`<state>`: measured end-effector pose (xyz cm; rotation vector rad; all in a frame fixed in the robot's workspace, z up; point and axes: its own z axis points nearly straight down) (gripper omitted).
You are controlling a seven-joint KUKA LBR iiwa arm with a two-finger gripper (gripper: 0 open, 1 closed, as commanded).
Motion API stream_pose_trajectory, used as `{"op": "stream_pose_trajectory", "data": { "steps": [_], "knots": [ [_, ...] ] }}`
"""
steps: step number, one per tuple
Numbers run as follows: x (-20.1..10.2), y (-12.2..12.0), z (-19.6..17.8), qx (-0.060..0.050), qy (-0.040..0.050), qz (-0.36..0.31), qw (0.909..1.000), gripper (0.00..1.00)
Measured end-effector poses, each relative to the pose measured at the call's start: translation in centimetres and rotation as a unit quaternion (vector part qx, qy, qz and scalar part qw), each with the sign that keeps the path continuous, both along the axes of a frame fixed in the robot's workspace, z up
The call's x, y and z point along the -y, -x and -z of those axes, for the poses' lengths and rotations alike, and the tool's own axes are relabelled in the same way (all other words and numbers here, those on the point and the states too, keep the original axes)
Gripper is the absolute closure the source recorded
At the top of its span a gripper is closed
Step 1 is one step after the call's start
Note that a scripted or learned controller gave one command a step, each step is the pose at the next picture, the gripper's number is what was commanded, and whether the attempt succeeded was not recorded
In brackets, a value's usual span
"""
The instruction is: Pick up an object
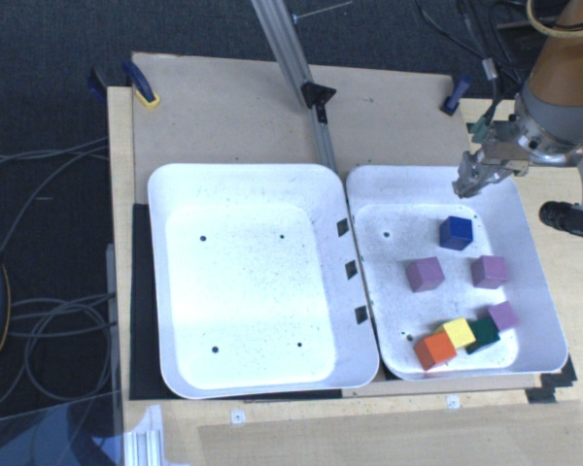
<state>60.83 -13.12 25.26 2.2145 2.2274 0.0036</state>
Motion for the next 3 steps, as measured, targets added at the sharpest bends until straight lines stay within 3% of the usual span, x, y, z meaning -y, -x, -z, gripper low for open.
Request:
{"op": "stream_pose_trajectory", "data": {
  "steps": [2,3],
  "knots": [
    [-10.5,0.7,1.7,-0.002,-0.0007,0.000,1.0000,1.00],
    [-15.8,1.0,0.5,0.000,-0.0008,-0.001,1.0000,1.00]
  ]
}}
